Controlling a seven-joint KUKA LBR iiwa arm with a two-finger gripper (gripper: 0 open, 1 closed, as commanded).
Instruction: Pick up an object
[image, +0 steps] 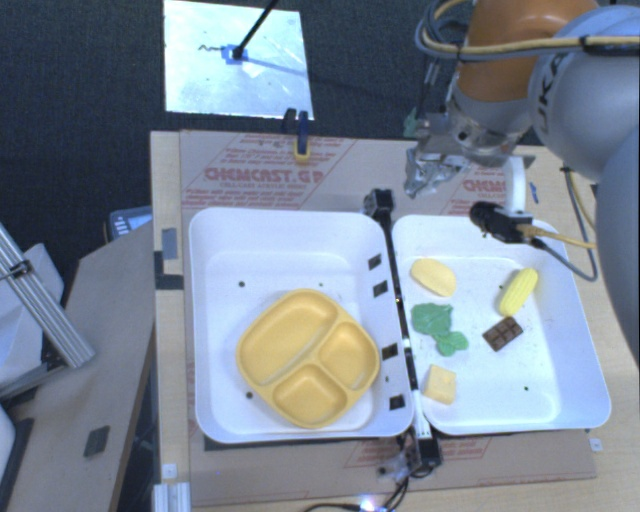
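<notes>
The right bin (575, 400) holds a corn cob (518, 290), a chocolate piece (502, 333), green lettuce (438, 326), a pale yellow slice (433, 277) and a cheese wedge (439, 384), all apart. The left bin (215, 250) holds a yellow divided tray (307, 356). The gripper (430, 180) hangs above the bench near the frame's upper right, past the right bin's far rim, pinching nothing; whether spread or pressed together, I cannot tell.
</notes>
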